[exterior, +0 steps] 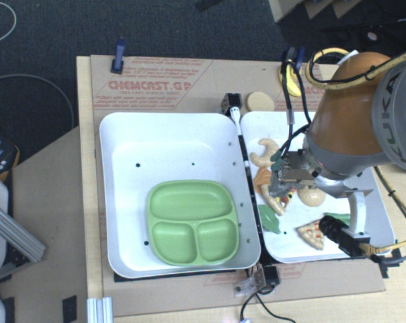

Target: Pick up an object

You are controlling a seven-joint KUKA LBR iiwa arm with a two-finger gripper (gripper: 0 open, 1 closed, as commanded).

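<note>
Our gripper (285, 186) hangs low over the right bin (287, 246), close to that bin's left wall. We cannot tell if it is open or shut, because the big grey wrist covers it from above. Right under it sits a small bright toy (282, 197); we cannot tell if the gripper touches it. Just to the left lies an orange piece (262, 177), and farther back a tan curly piece (263, 150). A cream ball (312, 197) lies just to the right of the gripper. Nearer the front we see a green leaf (270, 222) and a pizza slice (312, 235). All these things crowd the left half of the right bin, so there is little room around the gripper, and the wall between the two bins is close on its left. The left bin (122, 153) holds a green plate (193, 221) with three parts, set toward the front, and the back of that bin is bare white floor. A round tan disc (260, 101) lies outside, behind the bins, on the brown board (156, 79).
</note>
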